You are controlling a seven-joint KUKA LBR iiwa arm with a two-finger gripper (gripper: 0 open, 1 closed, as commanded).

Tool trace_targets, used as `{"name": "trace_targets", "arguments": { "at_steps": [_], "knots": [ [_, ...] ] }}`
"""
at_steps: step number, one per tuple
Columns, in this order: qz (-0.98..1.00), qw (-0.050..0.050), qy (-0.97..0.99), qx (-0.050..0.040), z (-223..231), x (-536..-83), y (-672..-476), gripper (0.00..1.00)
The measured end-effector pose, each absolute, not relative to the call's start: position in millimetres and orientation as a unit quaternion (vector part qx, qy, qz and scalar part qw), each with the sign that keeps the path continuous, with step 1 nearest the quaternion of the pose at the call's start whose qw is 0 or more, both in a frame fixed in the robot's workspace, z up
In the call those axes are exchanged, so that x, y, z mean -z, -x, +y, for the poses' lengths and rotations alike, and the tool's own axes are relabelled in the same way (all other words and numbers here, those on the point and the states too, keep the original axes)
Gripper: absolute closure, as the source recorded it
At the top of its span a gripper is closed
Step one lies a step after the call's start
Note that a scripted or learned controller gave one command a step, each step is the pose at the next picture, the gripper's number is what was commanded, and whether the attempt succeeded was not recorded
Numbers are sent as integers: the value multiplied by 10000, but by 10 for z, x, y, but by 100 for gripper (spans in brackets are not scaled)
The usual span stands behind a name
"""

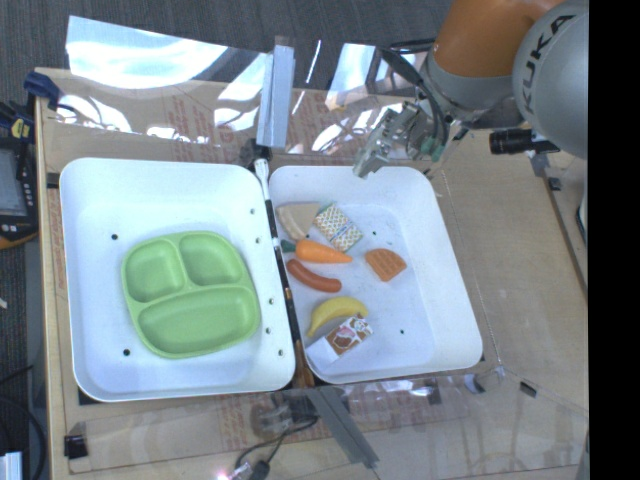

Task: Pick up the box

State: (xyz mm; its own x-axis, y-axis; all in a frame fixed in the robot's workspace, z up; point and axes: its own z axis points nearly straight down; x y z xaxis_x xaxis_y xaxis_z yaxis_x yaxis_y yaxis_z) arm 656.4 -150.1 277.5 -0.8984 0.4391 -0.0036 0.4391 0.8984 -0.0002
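Though blurred, gripper (385, 148) (seemingly empty) above right bin (455, 298).

a green divided plate (190, 295) sits in the left bin (85, 183). the right bin (440, 298) holds a carrot (322, 252), sausage (314, 276), banana (335, 314) and an orange piece (385, 263).

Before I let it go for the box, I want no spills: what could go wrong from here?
1. The box lies packed against the bread and carrot, so the fingers may catch those instead.
2. A second small carton lies beside the banana; the program might choose it.
3. The gripper hangs over the right bin's far rim; a straight descent could hit it.
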Motion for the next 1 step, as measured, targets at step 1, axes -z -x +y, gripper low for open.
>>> {"name": "trace_targets", "arguments": {
  "at_steps": [1],
  "knots": [
    [9742, 17, -2256, 7, -1504, -2775, -6563, 0]
  ]
}}
